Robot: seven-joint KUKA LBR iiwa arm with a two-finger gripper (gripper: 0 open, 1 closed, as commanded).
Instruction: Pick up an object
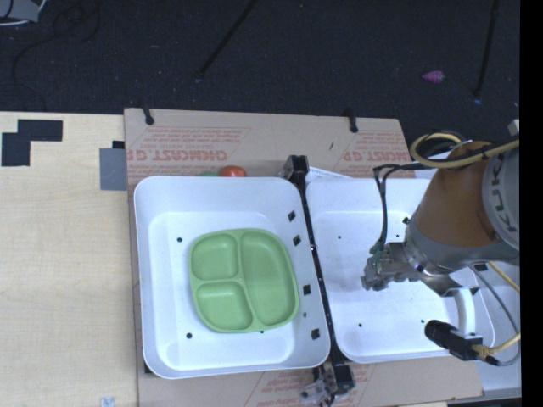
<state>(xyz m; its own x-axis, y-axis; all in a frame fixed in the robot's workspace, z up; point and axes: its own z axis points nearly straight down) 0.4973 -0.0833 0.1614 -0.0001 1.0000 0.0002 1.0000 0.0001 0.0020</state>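
Note:
A light green divided plate [243, 279] with three compartments lies flat in the left white bin [161, 227]. My gripper [380, 272] hangs low over the middle of the right white bin [348, 236], well to the right of the plate. The arm's grey and orange wrist covers most of it from above. Nothing shows between the fingers from this angle.
A small red-orange object [232, 172] with a bit of green beside it sits just behind the left bin's back rim on the cardboard [254, 142]. A black divider [310, 261] runs between the two bins. Pale wooden bench extends to the left.

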